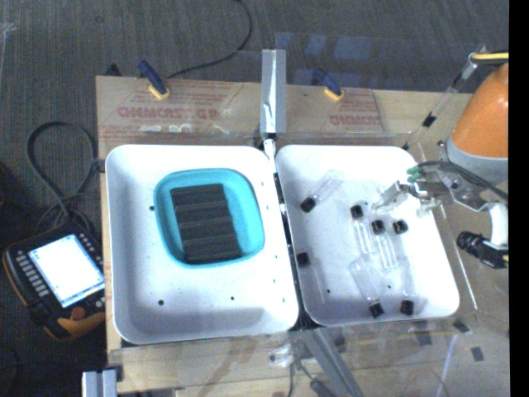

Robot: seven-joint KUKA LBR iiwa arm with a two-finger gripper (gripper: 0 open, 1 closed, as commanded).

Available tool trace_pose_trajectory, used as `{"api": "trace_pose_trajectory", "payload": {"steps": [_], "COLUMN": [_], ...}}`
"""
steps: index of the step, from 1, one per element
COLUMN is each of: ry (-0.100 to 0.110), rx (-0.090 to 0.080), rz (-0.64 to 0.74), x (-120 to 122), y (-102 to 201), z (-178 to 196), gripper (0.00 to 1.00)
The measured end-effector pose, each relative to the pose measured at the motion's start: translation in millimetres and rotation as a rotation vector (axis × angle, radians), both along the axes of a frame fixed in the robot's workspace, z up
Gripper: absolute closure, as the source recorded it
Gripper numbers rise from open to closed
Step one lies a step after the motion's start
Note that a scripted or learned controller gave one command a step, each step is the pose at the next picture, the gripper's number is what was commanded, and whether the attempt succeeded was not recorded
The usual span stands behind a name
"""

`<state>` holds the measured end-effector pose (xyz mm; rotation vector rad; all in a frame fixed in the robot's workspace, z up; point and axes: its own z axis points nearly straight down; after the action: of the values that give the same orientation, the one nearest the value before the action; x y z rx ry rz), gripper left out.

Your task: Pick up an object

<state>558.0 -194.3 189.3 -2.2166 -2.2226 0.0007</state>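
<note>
The right bin (430, 300) holds several clear plastic pieces (382, 259) with small black caps, such as one cap (307, 205) near its left wall and two caps (377, 309) by the front rim. In the left bin (132, 304) lies a blue dish (248, 193) with a black ribbed pad (207, 222) in it. My gripper (413, 190) hangs over the right bin's upper right part, just right of a cluster of capped clear pieces (378, 226). Nothing can be made out in its grasp. The orange wrist band (488, 114) sits above it at the right edge.
A metal post (272, 89) stands at the back between the bins. Blue and yellow clamps (153, 79) hold the board's rear edge. A teach pendant (58, 275) with cable lies on the floor to the left. A black fitting (479, 246) sits right of the right bin.
</note>
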Motion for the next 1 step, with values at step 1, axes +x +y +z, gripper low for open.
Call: {"api": "trace_pose_trajectory", "payload": {"steps": [1], "ry": [-0.002], "rx": [-0.001], "rz": [0.057], "x": [-3.2], "y": [48.5], "z": [-96.6], "gripper": [0.00]}}
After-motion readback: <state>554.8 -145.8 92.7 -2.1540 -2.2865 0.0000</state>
